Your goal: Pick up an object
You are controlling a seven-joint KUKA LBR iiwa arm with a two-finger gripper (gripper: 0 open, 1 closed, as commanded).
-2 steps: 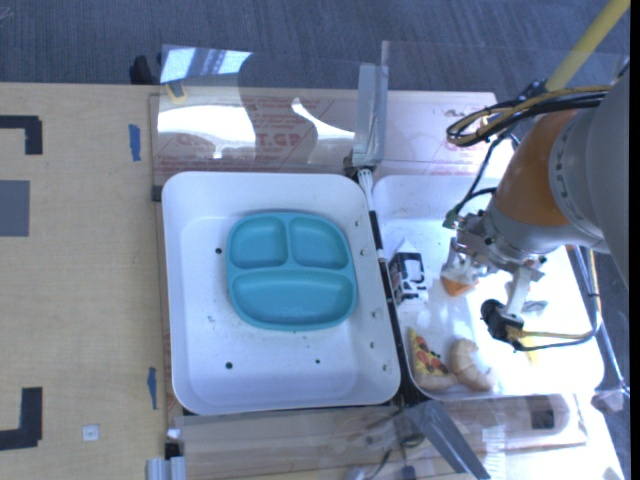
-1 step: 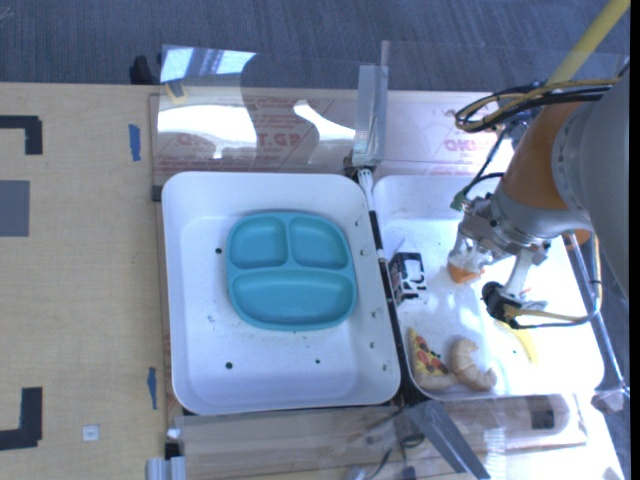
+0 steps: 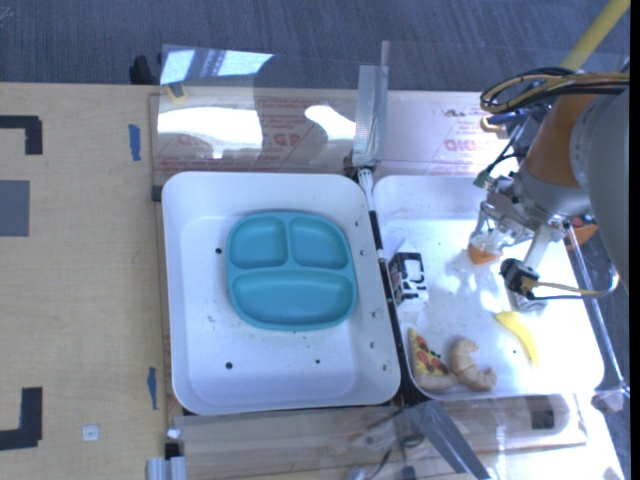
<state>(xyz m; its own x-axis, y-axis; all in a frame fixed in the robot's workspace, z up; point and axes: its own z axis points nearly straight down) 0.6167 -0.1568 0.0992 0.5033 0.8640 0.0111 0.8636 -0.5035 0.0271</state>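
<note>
Nearest the camera in my right-hand white bin: a tan lumpy ginger-root-shaped piece beside a small flat multicoloured item, then a yellow banana-shaped piece just above them. A black-and-white clip-like thing sits by the divider. Further back, my gripper is down over a small orange object, but honestly I can't tell if my jaws are apart or clamped. My grey arm with orange band slants in from the right. The left white bin has a teal three-compartment plastic plate.
</note>
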